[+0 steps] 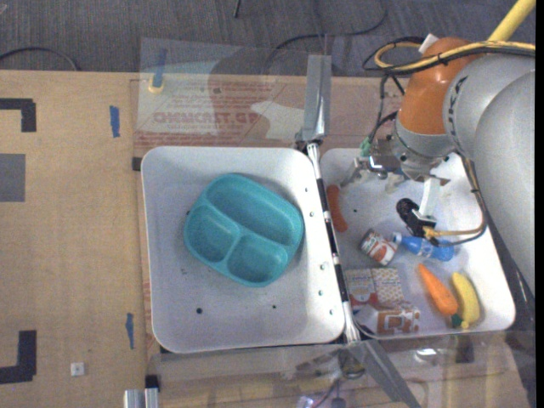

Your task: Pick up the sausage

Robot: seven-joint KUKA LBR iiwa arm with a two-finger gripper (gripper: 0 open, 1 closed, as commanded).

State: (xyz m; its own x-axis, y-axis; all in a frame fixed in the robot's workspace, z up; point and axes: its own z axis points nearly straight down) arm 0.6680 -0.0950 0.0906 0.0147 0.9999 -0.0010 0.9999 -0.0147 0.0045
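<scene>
Your sausage (337, 208) lies flat in the right bin (371, 204), hard against its left wall, with its length running near to far. The claw (371, 167) hangs just to the right of the sausage's far end and apart from it. You cannot tell from this angle how far open the claw is, and nothing shows in its grip.

Nearer you along the bin floor, you have a small can (378, 246) with a blue bottle (422, 246) just to its right. Nearer still are a carrot (437, 290) and a banana (465, 300) side by side, and a printed box (376, 286) to their left. In the left bin (170, 296) on the table (68, 270), a teal divided plate (245, 228) sits alone.
</scene>
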